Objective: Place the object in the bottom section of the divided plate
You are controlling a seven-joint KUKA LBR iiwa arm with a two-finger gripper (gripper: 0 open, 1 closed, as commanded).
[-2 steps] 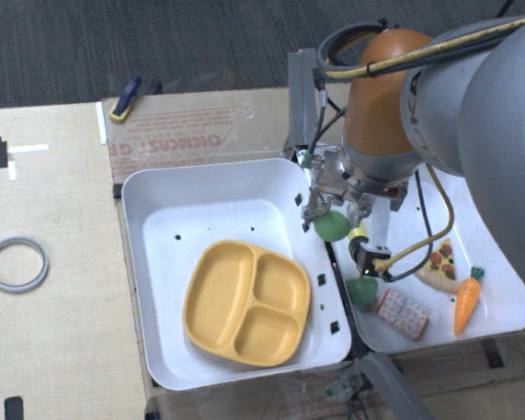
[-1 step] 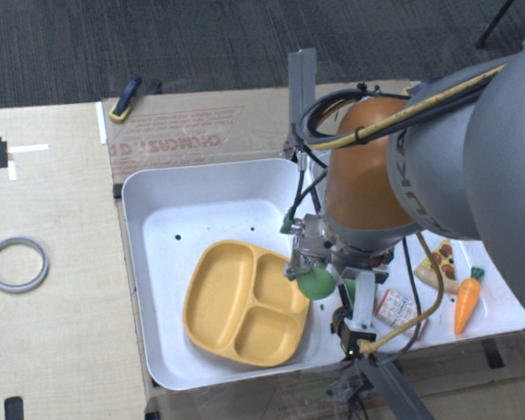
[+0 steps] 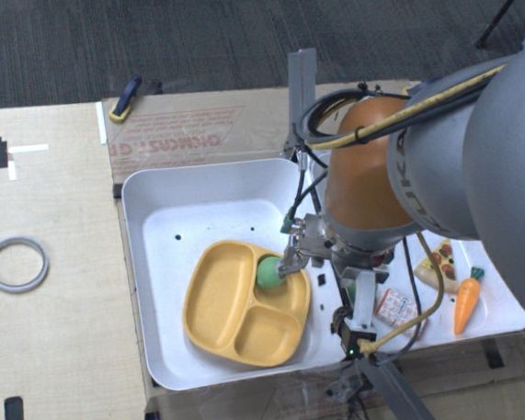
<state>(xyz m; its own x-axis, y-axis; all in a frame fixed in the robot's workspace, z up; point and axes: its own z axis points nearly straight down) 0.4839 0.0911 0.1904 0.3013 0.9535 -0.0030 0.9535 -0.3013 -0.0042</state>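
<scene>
The small round green object (image 3: pixel 269 273) lies on the yellow plastic divided plate (image 3: pixel 218 303) at the plate's right edge, near the ridge between sections — the plate rests in the left white bin (image 3: pixel 157 261) toward its front edge. The metal pincer (image 3: pixel 289 265) is just beside the green object and seems to touch it; I cannot tell if it is released or clenched. In the right bin — an orange carrot-shaped toy (image 3: pixel 466 303) near the front right corner.

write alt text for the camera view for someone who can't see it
A grey robot arm with an orange band reaches from the right, its gripper right at a small green object over the upper right part of a yellow divided plate. The plate sits in the left white bin; a toy carrot lies in the right bin.
</scene>
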